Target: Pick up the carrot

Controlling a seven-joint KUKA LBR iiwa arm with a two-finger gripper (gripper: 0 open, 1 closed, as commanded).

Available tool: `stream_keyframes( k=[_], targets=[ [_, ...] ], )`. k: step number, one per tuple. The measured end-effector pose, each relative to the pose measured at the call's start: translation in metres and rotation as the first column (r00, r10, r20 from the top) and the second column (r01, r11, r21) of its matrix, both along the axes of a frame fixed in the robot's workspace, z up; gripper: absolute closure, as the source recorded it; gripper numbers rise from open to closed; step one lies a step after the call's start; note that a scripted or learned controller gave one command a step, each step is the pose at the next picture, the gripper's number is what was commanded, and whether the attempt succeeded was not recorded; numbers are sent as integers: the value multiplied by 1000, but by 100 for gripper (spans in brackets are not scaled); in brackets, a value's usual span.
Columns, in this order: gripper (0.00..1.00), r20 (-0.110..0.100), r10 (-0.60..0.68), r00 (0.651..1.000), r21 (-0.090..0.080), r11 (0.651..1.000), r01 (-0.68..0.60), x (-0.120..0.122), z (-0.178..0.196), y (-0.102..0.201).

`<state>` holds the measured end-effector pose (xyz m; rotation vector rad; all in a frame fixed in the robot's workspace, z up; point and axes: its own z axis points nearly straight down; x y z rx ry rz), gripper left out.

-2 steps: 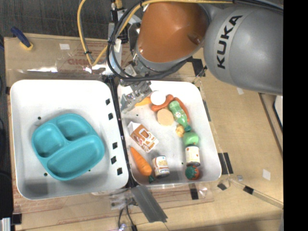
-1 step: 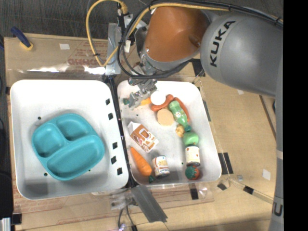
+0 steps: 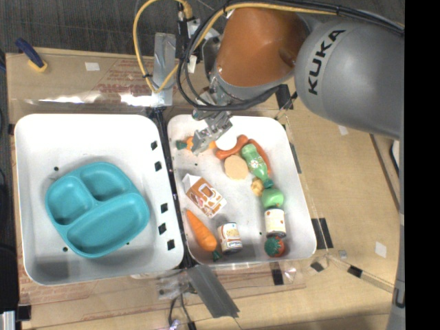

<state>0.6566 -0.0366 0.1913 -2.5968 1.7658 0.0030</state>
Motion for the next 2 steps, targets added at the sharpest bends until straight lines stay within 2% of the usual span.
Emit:
stream_keyframes(
  k=[1, 2],
  targets=[
    [100, 5, 129, 992, 0, 992, -129, 1, 1, -15],
    [100, 0, 162, 987, -2, 987, -162, -77, 17, -61]
  ],
)
